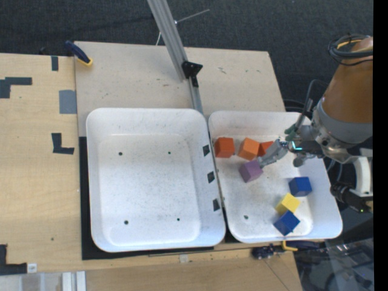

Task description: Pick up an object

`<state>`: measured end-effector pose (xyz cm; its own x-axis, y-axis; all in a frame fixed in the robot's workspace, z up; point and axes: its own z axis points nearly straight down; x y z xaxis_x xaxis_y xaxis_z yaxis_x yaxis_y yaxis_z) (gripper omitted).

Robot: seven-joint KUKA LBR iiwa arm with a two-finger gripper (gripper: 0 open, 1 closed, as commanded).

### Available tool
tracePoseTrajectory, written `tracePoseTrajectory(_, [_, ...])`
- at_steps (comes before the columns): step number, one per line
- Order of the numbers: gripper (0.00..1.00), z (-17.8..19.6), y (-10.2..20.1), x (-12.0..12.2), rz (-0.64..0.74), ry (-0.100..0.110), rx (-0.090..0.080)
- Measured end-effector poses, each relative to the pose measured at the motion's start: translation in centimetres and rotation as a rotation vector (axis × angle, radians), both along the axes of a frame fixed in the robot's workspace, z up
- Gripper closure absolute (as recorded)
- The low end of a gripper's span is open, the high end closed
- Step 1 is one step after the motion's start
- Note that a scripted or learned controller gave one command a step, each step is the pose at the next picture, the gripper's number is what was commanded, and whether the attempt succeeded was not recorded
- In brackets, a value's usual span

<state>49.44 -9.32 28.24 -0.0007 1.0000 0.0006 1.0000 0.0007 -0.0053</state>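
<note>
**A:** What does the surface look like?

**B:** A pale wooden bench [36, 180] seen from above at a slant, with dark tape marks on its left part. A second lighter board [151, 77] lies behind the bins. Beyond it is dark grey carpeted floor [254, 17]. A blue and yellow clamp [79, 53] sits at the board's far left corner. A grey metal pole [167, 26] slants down from the top to a black bracket [191, 70] near the bins.

**A:** And the bins?

**B:** Two shallow white bins side by side on a black mat. The left bin [97, 132] shows only small dark specks. The right bin [233, 223] holds blocks: an orange-red block [225, 147] and an orange block [248, 148] near the far side, a purple block [250, 171] just in front of them, a blue block [300, 185] toward the right, and a yellow block [289, 203] touching another blue block [286, 223] near the front.

**A:** Where is the arm?

**B:** It reaches in from the right, grey with an orange band. Its pincer [271, 154] sits low over the right bin, beside the orange block and just right of the purple one. A further bit of orange shows right at its tip. I cannot tell how wide the pincer is, or whether it has hold of anything.
</note>
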Motion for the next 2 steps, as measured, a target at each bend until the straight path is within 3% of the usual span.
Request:
tracePoseTrajectory(1, [0.00,0.2,0.0,0.1,0.001,-0.004,-0.001])
tracePoseTrajectory(2, [0.00,-5.5,0.6,-0.8,0.000,0.002,0.000])
